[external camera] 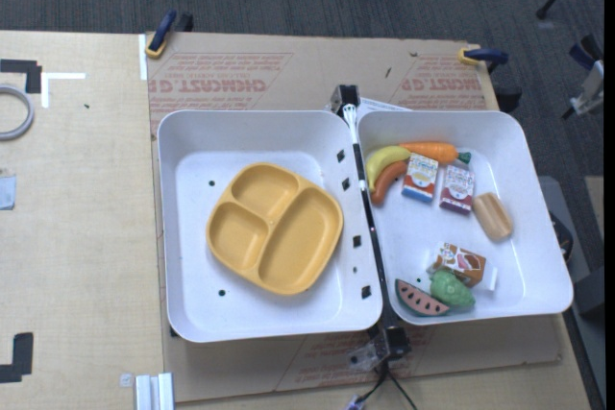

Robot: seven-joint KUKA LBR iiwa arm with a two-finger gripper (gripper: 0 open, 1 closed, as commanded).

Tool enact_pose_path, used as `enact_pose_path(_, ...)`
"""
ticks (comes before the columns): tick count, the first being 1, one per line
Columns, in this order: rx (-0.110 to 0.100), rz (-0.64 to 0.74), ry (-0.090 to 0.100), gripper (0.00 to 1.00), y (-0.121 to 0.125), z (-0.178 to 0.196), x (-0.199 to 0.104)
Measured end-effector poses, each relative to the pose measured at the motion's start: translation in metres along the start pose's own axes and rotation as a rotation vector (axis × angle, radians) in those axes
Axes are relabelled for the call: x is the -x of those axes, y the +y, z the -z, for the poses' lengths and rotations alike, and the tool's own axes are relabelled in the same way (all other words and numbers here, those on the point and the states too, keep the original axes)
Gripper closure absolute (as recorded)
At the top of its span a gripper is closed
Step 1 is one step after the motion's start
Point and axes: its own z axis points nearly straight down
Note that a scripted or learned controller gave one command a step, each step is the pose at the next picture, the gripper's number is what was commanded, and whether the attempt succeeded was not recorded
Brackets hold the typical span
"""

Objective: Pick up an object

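Bench (77, 235) – cardboard sheet (288, 72) (two white bins (183, 139))

Robot body: small arm part (590, 89) at right frame edge. Pale grey-white, thin, angular outline. Dark blue-black bit just above it. No orange band, cables, screws or markings legible at this res. Too small to ID which segment.

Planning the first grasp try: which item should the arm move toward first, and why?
Probably the tan bread-like piece in the right bin: it lies apart from its neighbours, while the banana, carrot and cartons crowd together.
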Motion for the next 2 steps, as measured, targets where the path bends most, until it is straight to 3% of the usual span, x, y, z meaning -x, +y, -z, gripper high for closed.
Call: enact_pose_path(2, 0.002, 0.004, -0.004, 1.0, 0.003, 0.0182, 0.0012)
